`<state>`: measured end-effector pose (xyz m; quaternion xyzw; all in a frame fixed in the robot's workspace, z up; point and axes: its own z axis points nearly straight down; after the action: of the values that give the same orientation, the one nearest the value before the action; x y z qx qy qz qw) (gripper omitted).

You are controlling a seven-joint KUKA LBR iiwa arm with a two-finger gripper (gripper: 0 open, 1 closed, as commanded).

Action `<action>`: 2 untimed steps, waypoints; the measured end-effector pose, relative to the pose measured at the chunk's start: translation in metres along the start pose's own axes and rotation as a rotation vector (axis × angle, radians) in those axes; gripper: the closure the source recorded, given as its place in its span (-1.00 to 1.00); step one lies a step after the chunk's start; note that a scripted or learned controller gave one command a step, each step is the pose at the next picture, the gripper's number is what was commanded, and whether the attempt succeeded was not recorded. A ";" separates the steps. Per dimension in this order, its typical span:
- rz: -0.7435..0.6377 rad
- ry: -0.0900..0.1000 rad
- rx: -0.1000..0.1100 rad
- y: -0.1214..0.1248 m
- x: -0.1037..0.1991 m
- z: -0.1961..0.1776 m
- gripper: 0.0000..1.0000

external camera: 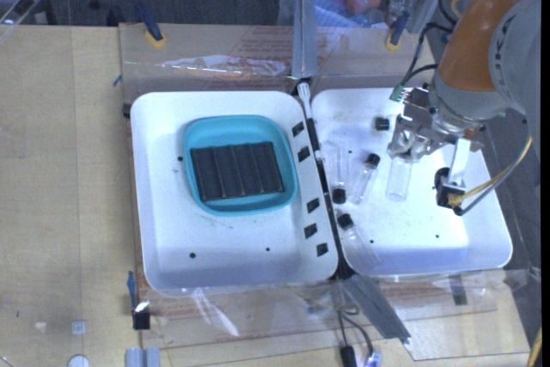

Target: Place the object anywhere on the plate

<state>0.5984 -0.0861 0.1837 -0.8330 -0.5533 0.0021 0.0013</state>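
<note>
Gripper (412,142) hangs low in the right bin (481,245), its state unreadable from here. Clear vials (363,182) lie just left of it: light, stiff, slick, best pinched mid-barrel. Teal plate (236,131) waits in left bin.

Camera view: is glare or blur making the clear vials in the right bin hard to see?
Camera view: soft overall; the clear vials blend into the bright white right bin, only their dark caps standing out; the blue plate reads clearly; the gripper is blurred.
</note>
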 end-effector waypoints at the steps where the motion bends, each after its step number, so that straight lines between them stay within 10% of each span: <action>1: 0.000 0.000 0.000 0.000 0.000 0.000 -1.00; 2: 0.022 0.001 -0.003 0.068 -0.023 -0.018 -1.00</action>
<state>0.6518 -0.1332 0.2016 -0.8390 -0.5441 0.0008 0.0002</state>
